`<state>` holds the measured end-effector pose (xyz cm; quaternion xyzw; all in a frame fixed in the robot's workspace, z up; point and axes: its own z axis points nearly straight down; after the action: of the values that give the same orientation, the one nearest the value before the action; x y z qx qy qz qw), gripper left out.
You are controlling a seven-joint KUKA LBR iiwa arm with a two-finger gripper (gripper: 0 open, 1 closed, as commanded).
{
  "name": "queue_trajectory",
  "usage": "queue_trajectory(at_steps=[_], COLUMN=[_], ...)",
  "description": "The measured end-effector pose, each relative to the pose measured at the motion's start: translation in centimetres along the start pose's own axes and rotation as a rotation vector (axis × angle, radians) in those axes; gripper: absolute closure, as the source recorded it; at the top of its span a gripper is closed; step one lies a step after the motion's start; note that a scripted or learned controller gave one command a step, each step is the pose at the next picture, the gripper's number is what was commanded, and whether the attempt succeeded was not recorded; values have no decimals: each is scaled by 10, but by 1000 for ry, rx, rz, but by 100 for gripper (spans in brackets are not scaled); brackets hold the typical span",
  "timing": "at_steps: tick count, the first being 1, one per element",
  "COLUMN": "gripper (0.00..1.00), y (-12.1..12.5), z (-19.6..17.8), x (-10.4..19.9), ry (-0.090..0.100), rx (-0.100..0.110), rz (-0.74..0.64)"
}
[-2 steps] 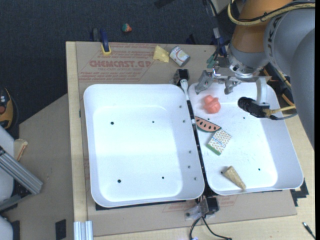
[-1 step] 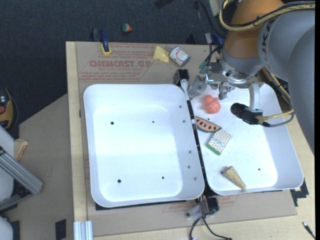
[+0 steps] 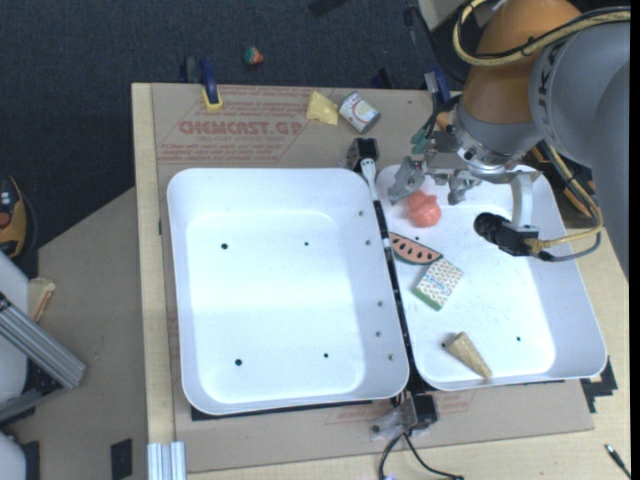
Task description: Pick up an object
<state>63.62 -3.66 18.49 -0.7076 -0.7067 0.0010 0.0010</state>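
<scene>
Dark carpet surrounds my bench; in the right bin [image 3: 560, 298], my gripper [image 3: 432, 183] hangs spread at the far left corner, just above the pink lump [image 3: 424, 209], holding nothing.

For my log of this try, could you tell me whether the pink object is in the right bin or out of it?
In. The pink object lies on the right bin floor near its far rim, just below the claw.

cardboard sheet [image 3: 240, 126] printed "CHEMCAST GP" (red, last letters unclear)
</scene>
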Motion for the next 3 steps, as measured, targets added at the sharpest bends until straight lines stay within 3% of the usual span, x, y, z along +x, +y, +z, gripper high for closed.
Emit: queue_trajectory(at_steps=[1, 2, 3], gripper=[0, 0, 100], y=[-9, -10, -9], z=[0, 0, -11], x=[30, 27, 28], ry=[1, 1, 1], rx=[0, 0, -3], rz=[-4, -2, -2])
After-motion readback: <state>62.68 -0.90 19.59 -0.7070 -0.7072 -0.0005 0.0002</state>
